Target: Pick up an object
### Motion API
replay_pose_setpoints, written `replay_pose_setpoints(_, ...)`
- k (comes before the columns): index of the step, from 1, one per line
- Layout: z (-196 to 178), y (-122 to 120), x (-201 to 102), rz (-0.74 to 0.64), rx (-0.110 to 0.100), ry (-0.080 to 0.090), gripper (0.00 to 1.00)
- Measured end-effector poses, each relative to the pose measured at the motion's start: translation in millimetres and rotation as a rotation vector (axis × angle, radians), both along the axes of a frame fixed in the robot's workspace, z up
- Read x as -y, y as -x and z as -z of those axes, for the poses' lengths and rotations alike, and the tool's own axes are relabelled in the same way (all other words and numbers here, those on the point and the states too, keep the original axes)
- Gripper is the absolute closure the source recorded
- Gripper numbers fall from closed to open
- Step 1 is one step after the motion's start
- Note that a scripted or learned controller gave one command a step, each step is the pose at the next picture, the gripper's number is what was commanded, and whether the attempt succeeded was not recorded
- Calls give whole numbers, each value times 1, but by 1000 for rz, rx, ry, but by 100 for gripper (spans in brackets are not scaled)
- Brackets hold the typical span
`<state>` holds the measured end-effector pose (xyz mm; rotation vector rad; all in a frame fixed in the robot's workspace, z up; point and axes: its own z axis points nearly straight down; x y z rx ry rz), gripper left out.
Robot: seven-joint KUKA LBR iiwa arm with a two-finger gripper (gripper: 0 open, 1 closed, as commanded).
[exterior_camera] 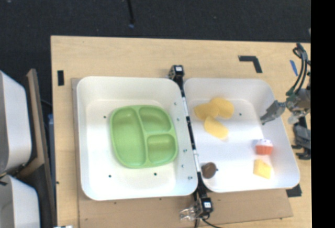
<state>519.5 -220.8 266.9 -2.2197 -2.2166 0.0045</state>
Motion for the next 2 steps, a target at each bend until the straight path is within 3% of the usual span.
replay_pose_setpoints(1,-3,-1,0,-1,6,2,0)
replay_pose_setpoints(2,52,7,-6,-1,2,0,0)
